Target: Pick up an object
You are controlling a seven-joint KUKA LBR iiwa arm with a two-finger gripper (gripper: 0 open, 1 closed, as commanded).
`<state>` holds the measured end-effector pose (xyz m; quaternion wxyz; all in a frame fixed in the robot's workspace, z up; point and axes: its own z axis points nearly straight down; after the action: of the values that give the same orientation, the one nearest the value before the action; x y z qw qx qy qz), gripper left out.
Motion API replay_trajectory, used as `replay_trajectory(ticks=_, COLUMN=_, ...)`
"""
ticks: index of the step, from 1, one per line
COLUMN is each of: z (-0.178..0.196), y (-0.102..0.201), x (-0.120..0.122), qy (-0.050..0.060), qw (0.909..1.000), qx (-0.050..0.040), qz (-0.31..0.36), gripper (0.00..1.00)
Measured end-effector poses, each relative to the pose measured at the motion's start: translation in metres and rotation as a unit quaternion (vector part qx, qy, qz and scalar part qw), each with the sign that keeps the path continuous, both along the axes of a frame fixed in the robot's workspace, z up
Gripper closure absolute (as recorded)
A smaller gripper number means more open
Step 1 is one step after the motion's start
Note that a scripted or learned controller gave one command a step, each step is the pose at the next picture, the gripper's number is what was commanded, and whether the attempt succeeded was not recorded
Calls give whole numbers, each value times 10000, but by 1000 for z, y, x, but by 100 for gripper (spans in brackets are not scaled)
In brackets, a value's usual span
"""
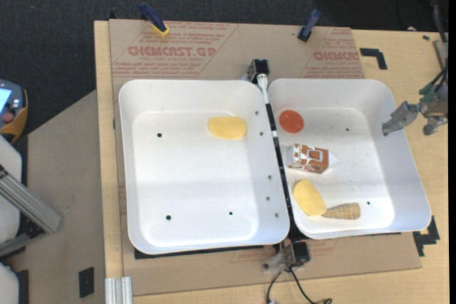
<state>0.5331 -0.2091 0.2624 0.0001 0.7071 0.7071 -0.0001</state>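
The right bin (399, 174) holds an orange-red round piece (291, 121), a brown and white packet (309, 158), a yellow lump (308, 197) and a tan cone (343, 211) lying on its side. A second yellow lump (226, 127) lies in the left bin (142, 174). My gripper (412, 124) hangs at the far right, above the right bin's right rim. It is open with nothing between its fingers, and it is well apart from every object.
A black hinge strip (273, 146) runs between the two bins. Blue clamps (154, 18) (309, 25) hold the cardboard sheet at the back. The bench edge lies just right of the gripper.
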Motion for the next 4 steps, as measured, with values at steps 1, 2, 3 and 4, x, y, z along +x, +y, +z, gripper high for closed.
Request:
replay_trajectory(ticks=1, z=-106, y=50, x=21, qy=47, qw=10000, qx=29, qz=27, gripper=0)
replay_trajectory(ticks=2, z=-108, y=82, x=125, qy=-49, qw=10000, qx=-6, qz=38, gripper=0)
replay_trajectory(ticks=3, z=-180, y=120, x=134, qy=7, qw=10000, qx=16, qz=15, gripper=0)
replay_trajectory(ticks=4, z=-163, y=118, x=136, qy=-37, qw=10000, qx=-1, qz=13, gripper=100)
